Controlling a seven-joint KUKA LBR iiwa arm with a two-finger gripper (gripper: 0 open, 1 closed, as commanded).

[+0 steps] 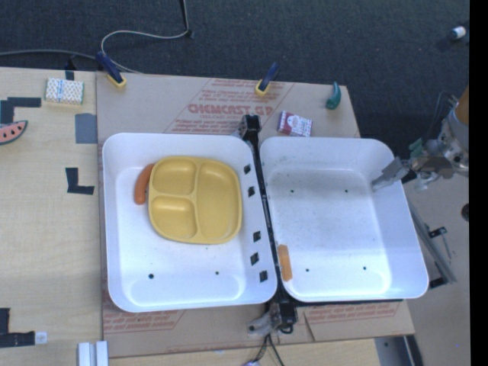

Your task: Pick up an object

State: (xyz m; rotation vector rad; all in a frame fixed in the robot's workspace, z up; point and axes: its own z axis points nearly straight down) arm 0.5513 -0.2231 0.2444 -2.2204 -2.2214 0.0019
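In the left bin (122,280) lies a yellow tray (195,200), probably light, stiff and slippery; its rim seems best to grasp. An orange piece (284,261) lies in the right bin (396,273). The gripper (385,175) hangs at the right edge; jaw state I cannot tell.

Two shallow bins sat side by side on a cardboard sheet (221,105) that covered the bench. In the left bin (122,273), a divided plate (195,200) lay toward the far half, and a sausage-shaped piece (141,184) lay just beside the plate's left edge, partly tucked under it. In the right bin (396,273), a small stick-shaped piece (284,261) lay against the left wall, toward the near side. The gripper (389,175) sat at the right bin's right rim, toward the far corner. Behind the bins, a small packet (294,123) lay on the cardboard, and clamps (266,80) gripped the sheet's far edge.
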